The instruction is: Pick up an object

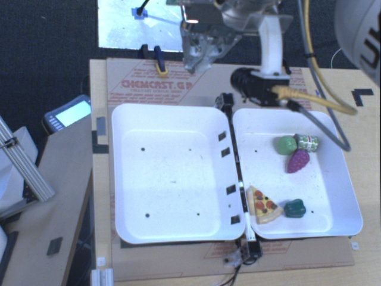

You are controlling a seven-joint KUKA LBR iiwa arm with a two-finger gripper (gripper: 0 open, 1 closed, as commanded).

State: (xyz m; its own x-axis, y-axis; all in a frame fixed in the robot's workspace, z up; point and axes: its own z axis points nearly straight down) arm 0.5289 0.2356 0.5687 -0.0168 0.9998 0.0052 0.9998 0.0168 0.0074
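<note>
White plastic forms the two shallow bins, which sit side by side on a cardboard sheet [149, 85] printed with red lettering, and all the objects lie in the right bin [333, 219]. Nearest the front edge of that bin, a toy pizza slice [262, 205] rests close to the divider between the bins, its yellow crust at the front and red dots on its topping; just to its right, apart from it, lies a small dark green toy pepper [294, 208]. Farther back, a purple bunch of toy grapes [298, 160] lies tilted, its upper end just beside two other pieces: a round light green toy fruit [286, 145] to the left and a small green can with a red-and-white label [308, 142] lying on its side to the right, the two touching or nearly so. The left bin [172, 171] shows a bare white floor marked by a few small dark holes. Beyond the bins, at the far edge of the bench, the gripper [196, 61] hangs from the grey arm above the cardboard, well apart from every object and holding none of them; whether it is wide or narrow cannot be told from this angle.
</note>
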